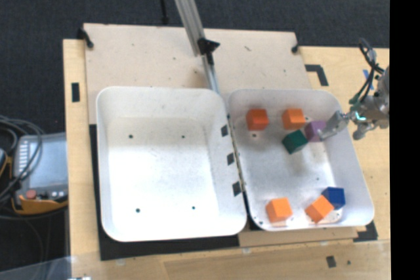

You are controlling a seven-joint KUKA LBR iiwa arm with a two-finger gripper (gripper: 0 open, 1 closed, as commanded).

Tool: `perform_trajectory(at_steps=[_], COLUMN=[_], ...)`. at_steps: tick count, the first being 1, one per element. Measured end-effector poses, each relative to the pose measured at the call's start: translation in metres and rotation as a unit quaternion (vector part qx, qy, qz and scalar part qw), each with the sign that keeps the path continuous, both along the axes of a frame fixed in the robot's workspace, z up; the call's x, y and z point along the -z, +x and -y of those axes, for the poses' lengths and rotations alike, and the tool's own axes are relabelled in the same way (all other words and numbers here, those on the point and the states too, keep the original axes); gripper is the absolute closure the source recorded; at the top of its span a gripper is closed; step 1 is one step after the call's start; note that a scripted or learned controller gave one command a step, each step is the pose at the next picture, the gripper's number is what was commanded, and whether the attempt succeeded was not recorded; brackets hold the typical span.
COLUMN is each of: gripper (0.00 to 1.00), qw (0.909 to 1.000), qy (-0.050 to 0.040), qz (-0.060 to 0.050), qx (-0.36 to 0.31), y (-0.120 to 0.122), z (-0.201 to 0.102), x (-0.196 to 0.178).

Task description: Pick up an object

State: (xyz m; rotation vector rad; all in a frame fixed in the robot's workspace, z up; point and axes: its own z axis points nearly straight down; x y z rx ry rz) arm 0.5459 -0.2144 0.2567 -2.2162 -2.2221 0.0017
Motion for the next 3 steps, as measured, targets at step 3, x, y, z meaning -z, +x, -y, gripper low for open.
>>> perform_trajectory(at_steps=[3], gripper=[0.00], qw=[1.0000], qy=[-0.0019], qz=[0.000], qx=[0.003], y=[0.005], z=[-0.001], x=[0.083])
